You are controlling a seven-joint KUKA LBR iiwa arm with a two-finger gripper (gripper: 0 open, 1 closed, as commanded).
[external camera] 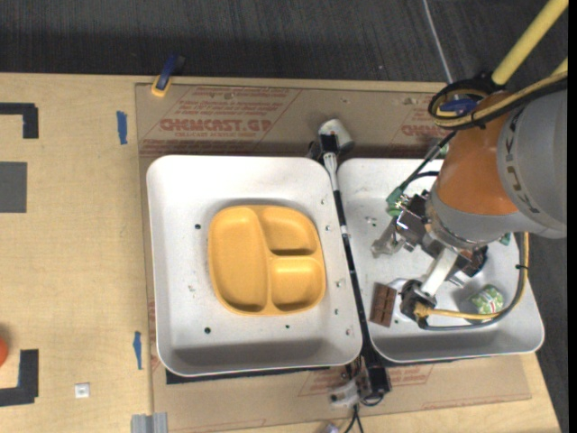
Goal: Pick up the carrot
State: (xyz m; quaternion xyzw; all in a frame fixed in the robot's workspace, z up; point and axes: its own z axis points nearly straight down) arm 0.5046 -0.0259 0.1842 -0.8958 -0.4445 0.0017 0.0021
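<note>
My gripper [389, 240] hangs low over the middle of the right bin [361, 188], pointing toward the bin's left wall. The grey arm with its orange band [478, 174] covers the bin's right half and hides what lies under it. A brown chocolate-bar-like block [383, 303] lies just below the gripper, near the bin's front left. A green and white thing [488, 299] rests at the front right, partly behind the wrist.
The left bin [171, 242] holds a yellow divided plate [266, 258] in its middle. A clamp [332, 138] sits on the ridge between the bins at the back. A small red-orange thing [3, 351] peeks in at the bench's far left edge.
</note>
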